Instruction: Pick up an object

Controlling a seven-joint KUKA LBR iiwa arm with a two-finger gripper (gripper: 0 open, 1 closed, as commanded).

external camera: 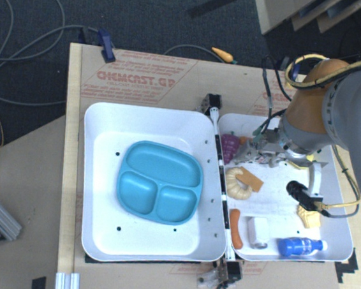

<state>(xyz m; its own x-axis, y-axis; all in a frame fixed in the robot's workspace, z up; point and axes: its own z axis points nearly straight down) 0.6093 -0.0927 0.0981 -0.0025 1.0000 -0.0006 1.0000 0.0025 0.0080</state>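
My gripper (261, 154) hangs low over the back left part of the right bin (339, 218), under the grey arm with its orange band. Just to its left lies a purple item (230, 144) against the bin's left wall. Just in front of it are a tan wedge (251, 179) and a pale ring-shaped piece (236, 185). Nearer the front lie a red-orange sausage (236, 228), a white-and-grey block (259, 232), a blue bottle (299, 247) on its side and a yellow piece (310, 218). I see nothing held by the gripper.
The left bin (105, 133) holds a blue divided plate (159, 181). Both bins rest on a cardboard-covered bench (143, 72). A blue clip (106, 46) and an orange item (223, 53) lie at the bench's back edge. Cables run over the dark floor behind.
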